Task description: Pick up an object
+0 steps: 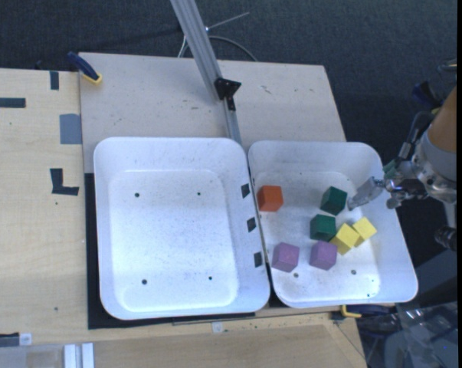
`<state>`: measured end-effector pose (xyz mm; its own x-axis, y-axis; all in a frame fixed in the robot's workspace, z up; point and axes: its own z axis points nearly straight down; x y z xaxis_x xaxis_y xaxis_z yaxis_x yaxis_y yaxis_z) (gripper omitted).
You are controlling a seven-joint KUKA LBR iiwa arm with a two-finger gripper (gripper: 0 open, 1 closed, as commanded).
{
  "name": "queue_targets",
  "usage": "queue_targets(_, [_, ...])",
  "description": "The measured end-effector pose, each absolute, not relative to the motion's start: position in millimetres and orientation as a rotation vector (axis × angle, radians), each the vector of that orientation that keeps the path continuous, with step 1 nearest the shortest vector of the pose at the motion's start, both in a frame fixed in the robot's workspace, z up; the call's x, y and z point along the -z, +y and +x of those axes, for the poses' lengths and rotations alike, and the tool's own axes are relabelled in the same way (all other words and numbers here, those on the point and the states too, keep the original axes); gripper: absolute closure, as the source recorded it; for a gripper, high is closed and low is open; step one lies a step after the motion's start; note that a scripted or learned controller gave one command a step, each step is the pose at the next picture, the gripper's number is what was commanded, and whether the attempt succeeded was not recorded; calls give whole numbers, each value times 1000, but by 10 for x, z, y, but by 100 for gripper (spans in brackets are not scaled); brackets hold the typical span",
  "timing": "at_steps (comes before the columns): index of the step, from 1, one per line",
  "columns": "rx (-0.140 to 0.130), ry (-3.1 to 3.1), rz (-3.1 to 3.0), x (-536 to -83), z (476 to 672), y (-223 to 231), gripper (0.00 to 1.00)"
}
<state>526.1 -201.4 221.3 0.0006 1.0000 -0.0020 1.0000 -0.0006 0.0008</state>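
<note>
Coloured blocks lie scattered in the right bin (307, 153): an orange block (270, 198) near its left wall, two green blocks (333, 200) (322, 226) toward the middle, two yellow blocks (364, 228) (347, 238) touching each other just right of the lower green one, and two purple blocks (285, 256) (322, 254) side by side nearer the front. None of them is lifted; all rest on the bin floor.

At the bin's right rim the tool (362, 195) reaches in from the right, a grey finger slanting down and leftward, its tip just beside the upper green block and above the yellow pair. How far the tool is open cannot be told, as the fingers overlap at this angle, and no block can be seen between them. The arm (437, 156) behind it is cut off at the picture's edge, so its upper links and most of the wrist are out of view.

The left bin (169, 150) sits against the right one on the pale tabletop (31, 129). A slanted metal rail (196, 33) crosses above both bins.
</note>
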Motion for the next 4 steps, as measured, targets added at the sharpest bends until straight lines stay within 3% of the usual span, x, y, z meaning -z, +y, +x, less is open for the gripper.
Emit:
queue_targets(1, [-14, 2216, 2219, -1132, 4912, -1777, 0])
queue_targets(2, [-1, 2224, 2217, -1026, 4883, -1902, 0])
queue_targets(4, [-4, 2225, 2213, -924, 6445, -1469, 0])
